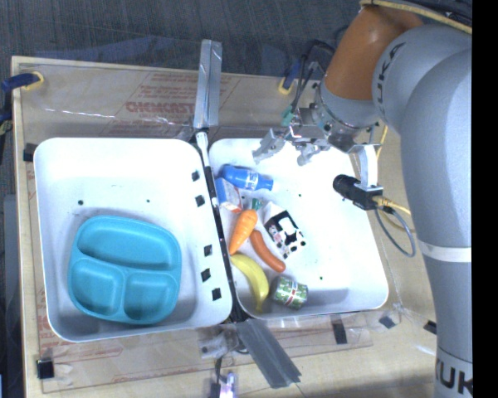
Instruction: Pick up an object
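My gripper (285, 150) hangs over the far edge of the right bin (349, 255), open, with nothing between its fingers (266, 147). Just below and to its left lies a blue bottle (246, 178). Along the bin's left side lie an orange carrot (243, 230), a black-and-white packet (284, 230), a red-orange sausage shape (270, 256), a yellow banana (251, 276) and a green can (289, 291). All of them rest on the bin floor, apart from the gripper.
The left bin (108, 172) holds a blue compartment tray (126, 268). A divider with black clips (209, 247) separates the bins. The arm's grey body (432, 123) covers the right side, and a black cable plug (353, 191) hangs over the right bin.
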`<state>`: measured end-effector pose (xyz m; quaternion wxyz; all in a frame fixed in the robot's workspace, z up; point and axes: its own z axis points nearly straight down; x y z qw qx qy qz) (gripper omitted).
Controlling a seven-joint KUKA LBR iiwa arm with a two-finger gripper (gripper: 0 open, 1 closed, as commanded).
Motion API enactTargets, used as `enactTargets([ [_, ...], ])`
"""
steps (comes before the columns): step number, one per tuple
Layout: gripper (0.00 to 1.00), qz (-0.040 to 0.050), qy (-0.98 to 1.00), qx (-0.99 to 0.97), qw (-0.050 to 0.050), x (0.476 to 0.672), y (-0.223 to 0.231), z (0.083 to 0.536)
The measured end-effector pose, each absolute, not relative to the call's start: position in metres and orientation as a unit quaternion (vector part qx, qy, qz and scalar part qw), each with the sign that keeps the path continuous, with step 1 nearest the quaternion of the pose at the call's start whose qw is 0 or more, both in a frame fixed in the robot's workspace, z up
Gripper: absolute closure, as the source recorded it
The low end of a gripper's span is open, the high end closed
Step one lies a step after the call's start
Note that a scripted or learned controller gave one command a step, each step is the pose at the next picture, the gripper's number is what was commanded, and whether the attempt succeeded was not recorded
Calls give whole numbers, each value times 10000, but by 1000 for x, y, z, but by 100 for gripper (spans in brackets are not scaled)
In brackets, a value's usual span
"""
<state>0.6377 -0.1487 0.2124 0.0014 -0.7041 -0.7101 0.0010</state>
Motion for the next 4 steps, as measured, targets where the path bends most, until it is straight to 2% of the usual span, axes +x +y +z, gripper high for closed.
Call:
enactTargets([
  [1,0,-3,-7569,-6535,-30,598,-140,118],
  [2,0,21,-7664,-6423,-57,535,-123,95],
  [3,100,13,-7687,-6396,-36,535,-120,105],
  [4,100,0,-6974,-7167,1,544,-69,225],
])
